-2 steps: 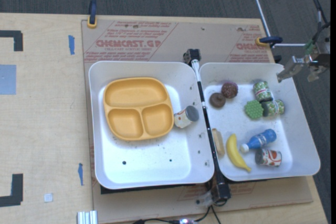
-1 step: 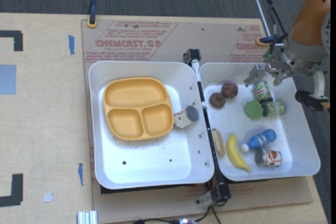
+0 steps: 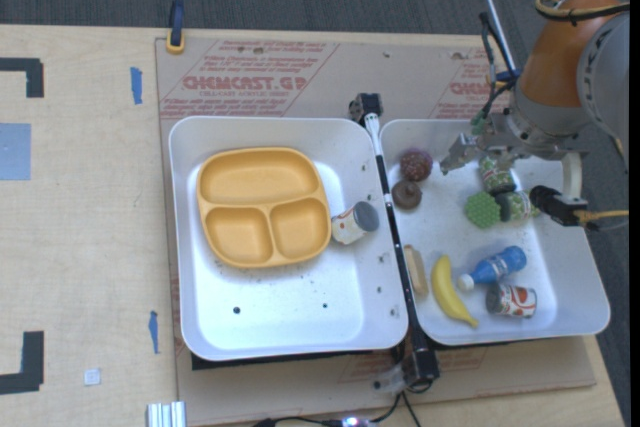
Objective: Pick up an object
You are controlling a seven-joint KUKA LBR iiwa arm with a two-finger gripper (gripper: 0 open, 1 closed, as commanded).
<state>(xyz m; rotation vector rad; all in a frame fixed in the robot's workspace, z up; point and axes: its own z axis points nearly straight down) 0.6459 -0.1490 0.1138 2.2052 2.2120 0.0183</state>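
Observation:
My gripper (image 3: 497, 173) hangs over the back of the right bin (image 3: 585, 290), below the grey and orange arm (image 3: 565, 65). It is just above a green fuzzy object (image 3: 483, 209) and a small green and white item (image 3: 516, 205). A maroon ball (image 3: 416, 164) and a brown round piece (image 3: 406, 195) lie to its left. Toward the front of the bin lie a banana (image 3: 452, 290), a blue bottle (image 3: 497, 267) and a red and white can (image 3: 512, 300). What sits directly under the gripper is hard to make out.
The left bin (image 3: 200, 315) holds a yellow divided plate (image 3: 264, 205) and a small white and grey cup (image 3: 352, 223) on its side. A tan stick (image 3: 414, 270) lies by the divider between the bins. A black cable part (image 3: 565, 205) juts out right of the gripper.

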